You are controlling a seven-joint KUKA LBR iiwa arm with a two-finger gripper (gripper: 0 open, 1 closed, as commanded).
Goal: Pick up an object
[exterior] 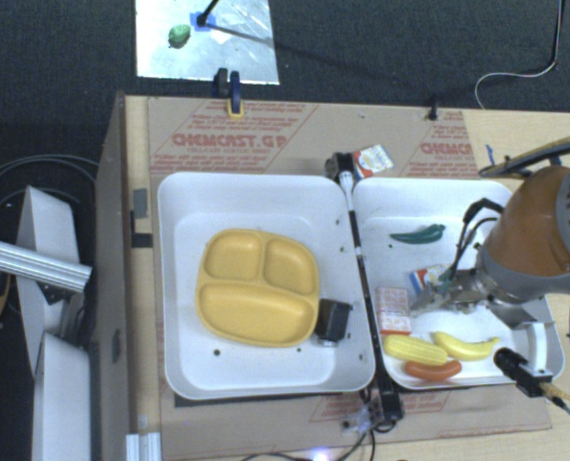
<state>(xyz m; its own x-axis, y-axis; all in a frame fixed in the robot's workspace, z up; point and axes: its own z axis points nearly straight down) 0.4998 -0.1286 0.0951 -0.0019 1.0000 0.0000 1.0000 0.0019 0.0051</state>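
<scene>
A dark carpeted floor surrounds the table (295,128), whose top is covered with printed brown cardboard and carries two shallow white bins side by side. The left bin (184,219) holds a yellow divided plate (258,286) with a small black block (332,321) touching its lower right corner. The right bin (386,205) holds a dark green chili pepper (418,233) near its upper middle, a small red-and-white packet (393,310) by the divider, and, along the lower wall, a yellow banana (467,345), a yellow corn-like piece (415,349) and an orange carrot-like piece (437,370) close together. The grey arm with its orange band (539,233) reaches in from the right; the end effector (437,294) sits low over the right bin, just above the banana and beside the packet. Whether its fingers are apart or closed cannot be told, and nothing is visibly between them.
</scene>
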